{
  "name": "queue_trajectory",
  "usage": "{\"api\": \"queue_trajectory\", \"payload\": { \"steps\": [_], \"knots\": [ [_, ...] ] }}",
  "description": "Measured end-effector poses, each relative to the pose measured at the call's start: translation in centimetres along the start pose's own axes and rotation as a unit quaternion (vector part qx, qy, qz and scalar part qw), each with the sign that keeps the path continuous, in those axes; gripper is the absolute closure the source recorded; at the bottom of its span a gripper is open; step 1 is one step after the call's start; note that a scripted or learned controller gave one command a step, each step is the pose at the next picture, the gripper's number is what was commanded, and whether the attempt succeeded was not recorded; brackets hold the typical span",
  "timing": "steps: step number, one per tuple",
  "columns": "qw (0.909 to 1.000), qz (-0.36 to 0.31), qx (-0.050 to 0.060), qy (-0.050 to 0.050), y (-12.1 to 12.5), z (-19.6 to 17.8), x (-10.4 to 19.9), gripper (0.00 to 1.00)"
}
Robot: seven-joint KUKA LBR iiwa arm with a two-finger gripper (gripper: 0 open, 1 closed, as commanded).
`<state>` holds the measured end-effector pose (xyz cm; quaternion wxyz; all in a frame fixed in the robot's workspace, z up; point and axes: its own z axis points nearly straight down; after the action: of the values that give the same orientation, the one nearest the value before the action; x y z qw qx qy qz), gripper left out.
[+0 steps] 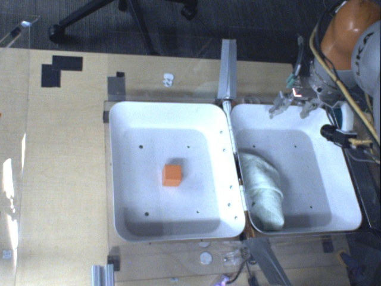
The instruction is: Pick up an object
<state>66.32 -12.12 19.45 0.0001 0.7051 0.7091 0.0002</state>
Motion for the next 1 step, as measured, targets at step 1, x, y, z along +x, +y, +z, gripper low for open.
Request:
{"api": "queue_trajectory", "payload": {
  "steps": [1],
  "knots": [
    [0.9998,-0.022,-0.002,-0.001,0.44,9.89,-4.84,0.0]
  ]
}}
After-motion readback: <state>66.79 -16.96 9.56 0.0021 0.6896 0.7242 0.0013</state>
